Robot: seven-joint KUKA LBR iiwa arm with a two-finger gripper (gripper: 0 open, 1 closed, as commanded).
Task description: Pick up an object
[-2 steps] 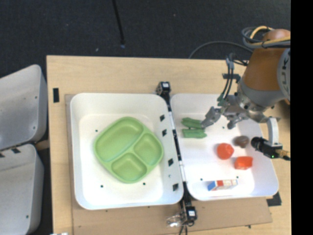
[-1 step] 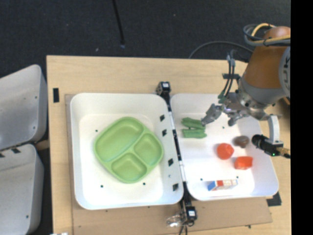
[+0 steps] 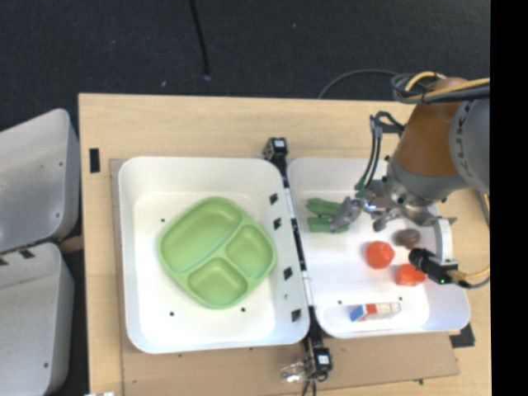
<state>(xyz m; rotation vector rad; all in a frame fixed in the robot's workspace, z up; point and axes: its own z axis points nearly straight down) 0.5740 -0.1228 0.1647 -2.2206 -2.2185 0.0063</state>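
Observation:
The right bin holds several small objects. A green object lies at its left side near the divider. An orange-red ball sits in the middle, with a second orange piece to its right and a brownish-grey lump just above that. A small white, blue and red packet lies near the front wall. My gripper is low over the bin, right at the green object's right end and touching or nearly touching it. Nothing is lifted off the bin floor.
The left bin carries a green divided plate. A black-clipped divider separates the two bins. The arm's orange band hangs over the right bin's back right corner, and a cable loops behind it on the wooden bench.

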